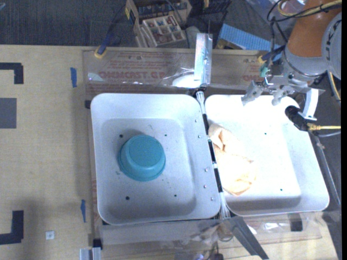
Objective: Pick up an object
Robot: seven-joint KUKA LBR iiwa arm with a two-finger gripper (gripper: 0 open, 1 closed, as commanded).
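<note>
A blue round bowl [142, 157] lies upside down in the left bin [108, 118], left of its middle. A pale yellow crumpled cloth [234, 158] lies against the left wall of the right bin [303, 188]. My gripper [265, 93] hangs over the back edge of the right bin, above and to the right of the cloth. Its two fingers are spread apart with nothing between them.
A clear plastic panel [157, 72] stands behind the bins. Boxes and a rack [160, 20] sit on the floor beyond it. The bench top [43, 145] stretches to the left of the bins.
</note>
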